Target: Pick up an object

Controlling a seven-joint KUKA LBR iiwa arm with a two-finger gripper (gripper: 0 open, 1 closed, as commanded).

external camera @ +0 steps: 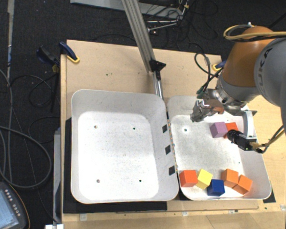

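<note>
The gripper (198,114) hangs over the far part of the right bin (255,163), its fingers close together with nothing between them. A purple block (218,129) lies just beside it. The arm (253,55) leans in from the right.

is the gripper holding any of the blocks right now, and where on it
Nothing shows between the fingers of the gripper. It hangs over bare floor of the right bin, left of the purple block and apart from it.
</note>
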